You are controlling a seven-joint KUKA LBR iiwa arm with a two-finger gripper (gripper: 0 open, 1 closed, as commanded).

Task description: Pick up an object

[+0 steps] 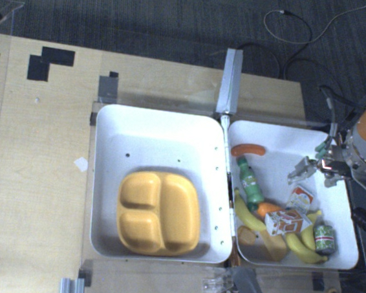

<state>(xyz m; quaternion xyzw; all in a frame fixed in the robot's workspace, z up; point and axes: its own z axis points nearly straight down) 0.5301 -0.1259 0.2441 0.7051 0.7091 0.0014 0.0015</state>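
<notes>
Two white bins are set side by side on the desk [45, 160]. The left bin [113, 129] is occupied by a yellow divided tray [160, 212]. In the right bin [343, 198] a red sausage [248, 149] is seen near the far left corner, with a green bottle [249, 184] just below it. A banana [247, 214], an orange object [266, 208], a small carton [287, 222], a red-and-white packet [300, 198], a second banana [303, 243] and a small can [324, 239] are crowded together along the near side. The hand [317, 168] is held over the right bin's far right part, above the packet. Its fingers are spread apart, and nothing is seen between them.
</notes>
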